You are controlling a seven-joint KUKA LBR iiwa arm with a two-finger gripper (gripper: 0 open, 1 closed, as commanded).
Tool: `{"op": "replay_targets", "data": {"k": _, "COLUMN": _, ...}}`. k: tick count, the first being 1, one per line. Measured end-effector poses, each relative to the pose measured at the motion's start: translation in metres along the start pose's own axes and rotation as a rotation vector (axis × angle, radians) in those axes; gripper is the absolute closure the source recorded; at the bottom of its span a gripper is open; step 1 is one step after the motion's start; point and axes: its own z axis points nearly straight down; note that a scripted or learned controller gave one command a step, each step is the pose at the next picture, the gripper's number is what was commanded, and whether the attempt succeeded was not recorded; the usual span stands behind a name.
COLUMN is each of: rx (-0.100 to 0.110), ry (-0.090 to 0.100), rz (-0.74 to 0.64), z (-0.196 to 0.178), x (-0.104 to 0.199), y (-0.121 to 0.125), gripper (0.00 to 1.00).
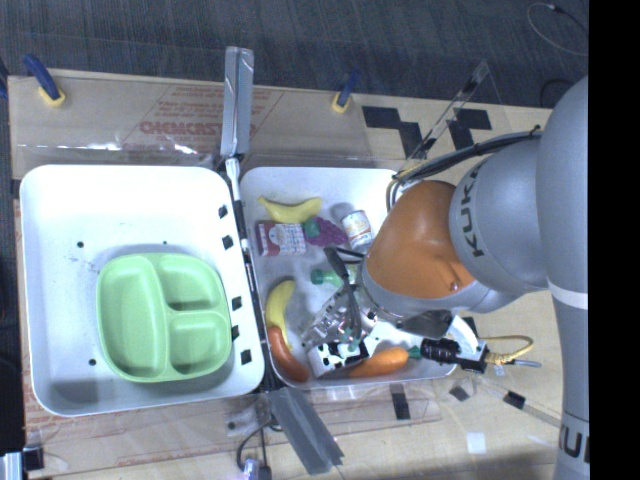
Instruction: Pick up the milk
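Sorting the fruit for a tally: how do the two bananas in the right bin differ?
The upper banana lies crosswise near the bin's far wall; the lower banana runs lengthwise along the divider side. The upper one lies in full view, next to the maroon packet; the lower one is partly covered by the gripper and touches a sausage. Both are yellow, curved and in the right bin.

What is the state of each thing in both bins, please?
Tray: lies flat in the left bin, nothing in its compartments.
Top banana: lies at the right bin's far end.
Pouch: lies flat below that banana.
Bottle: lies on its side.
Second banana: lies near the divider.
Carrot: lies along the near wall.
Pincer: low in the right bin, among the things.
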Motion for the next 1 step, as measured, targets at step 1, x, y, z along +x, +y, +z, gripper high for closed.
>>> {"op": "replay_targets", "data": {"k": 1, "rx": -0.002, "ry": -0.004, "rz": 0.298, "z": -0.0481, "x": -0.0032, "y": -0.0023, "gripper": 1.0}}
